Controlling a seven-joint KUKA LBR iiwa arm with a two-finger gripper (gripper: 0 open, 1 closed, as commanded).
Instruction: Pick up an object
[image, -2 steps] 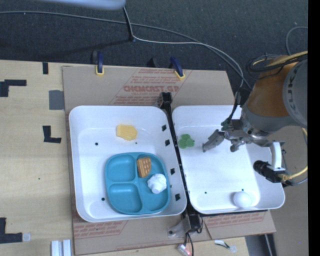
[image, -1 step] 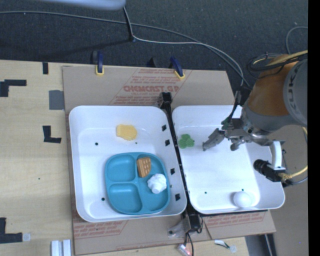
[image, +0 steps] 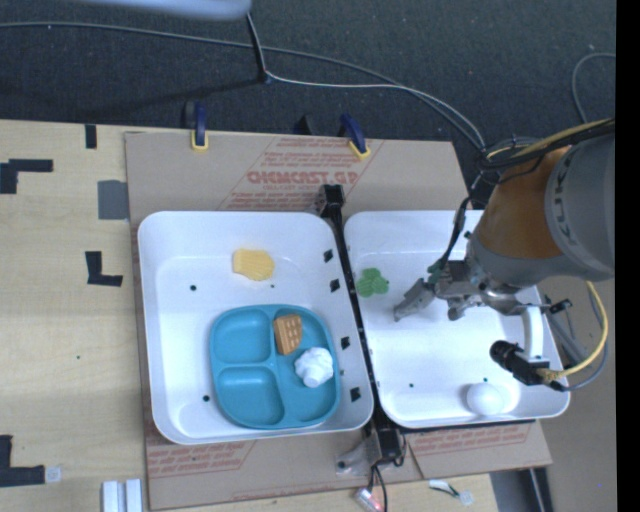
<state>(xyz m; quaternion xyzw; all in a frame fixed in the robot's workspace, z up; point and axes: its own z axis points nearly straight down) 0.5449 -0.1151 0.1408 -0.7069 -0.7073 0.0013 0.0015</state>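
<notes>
Gripper (image: 432, 298) low in right bin (image: 400, 395), fingers spread open, holding nothing. Green object (image: 373, 282) lies just left of it, apart, near the divider. White ball (image: 489, 398) sits at near right corner.

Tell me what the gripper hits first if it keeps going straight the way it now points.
Probably the green object. The gripper points toward the left side of the right bin, and that object lies just ahead of its tip. Height is unclear from above, so it might pass over and reach the bin's left wall instead.
</notes>
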